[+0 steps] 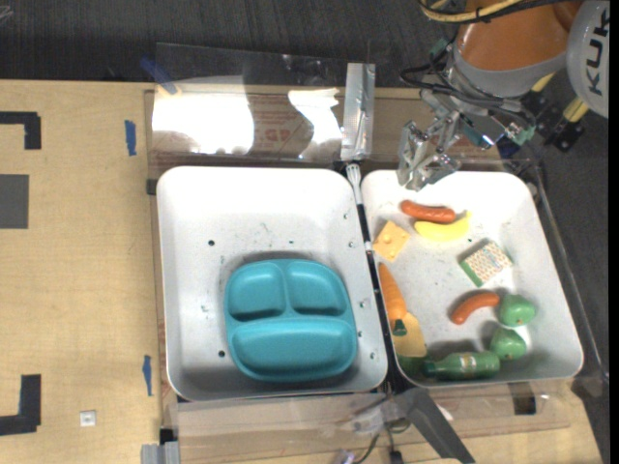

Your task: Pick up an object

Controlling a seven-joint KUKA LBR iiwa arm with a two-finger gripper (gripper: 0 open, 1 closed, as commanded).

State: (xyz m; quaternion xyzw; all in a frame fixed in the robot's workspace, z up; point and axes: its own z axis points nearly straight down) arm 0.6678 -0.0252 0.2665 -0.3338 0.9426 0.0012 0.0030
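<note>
My gripper [424,169] hangs over the far left corner of the right bin [546,249], its metal fingers pointing down with a small gap and nothing between them. Just below it lie a small red sausage [427,210] and a yellow banana [442,228]. A yellow cheese wedge [391,241] sits to the left of those. Further toward the front are an orange carrot [392,296], a green-edged patterned card [485,261], a second sausage [474,305], two green fruits [516,311] [509,342] and a green bottle [462,363].
The left bin [193,211] holds a teal divided tray [288,319]. A clear plastic sheet [253,114] and a metal strip [357,112] lie behind the bins. Cables run from the arm [513,27] at the top right.
</note>
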